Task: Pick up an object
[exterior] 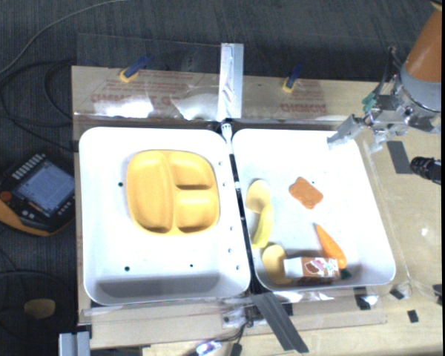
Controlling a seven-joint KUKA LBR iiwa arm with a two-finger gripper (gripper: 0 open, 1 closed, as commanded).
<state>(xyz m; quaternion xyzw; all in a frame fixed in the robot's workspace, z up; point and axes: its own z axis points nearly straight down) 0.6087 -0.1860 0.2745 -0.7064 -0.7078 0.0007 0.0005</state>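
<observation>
My gripper hangs over the right bin's far corner (grip state unclear), carrot well apart.

One fixed camera hangs above the desk and looks down at a slant, far enough off to take in both white bins whole. The left bin sits toward nine o'clock, the right bin toward three. The desk's far edge lies at twelve o'clock, its near edge at six. Dark floor shows along twelve and nine. The arm comes in at about two o'clock.
</observation>
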